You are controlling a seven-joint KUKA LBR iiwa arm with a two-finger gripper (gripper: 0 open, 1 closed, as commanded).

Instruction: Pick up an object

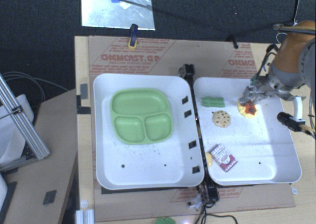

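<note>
- 2 white bins: one under my pincer [250, 100], one [106, 168] far left of it
- 1 green divided tray [141, 115], far left
- 1 green block [213, 102], just left
- 1 cookie [221, 118], lower left
- 1 yellow-red toy [248, 110], right below my pincer
- 1 small packet [223, 157], well below

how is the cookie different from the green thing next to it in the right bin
The round tan chocolate-chip cookie is a speckled disc, while the green oblong toy is plain and elongated, lying crosswise. The cookie sits nearer the camera; the green toy lies farther back. Both rest loose on the floor of the right white bin.
</note>
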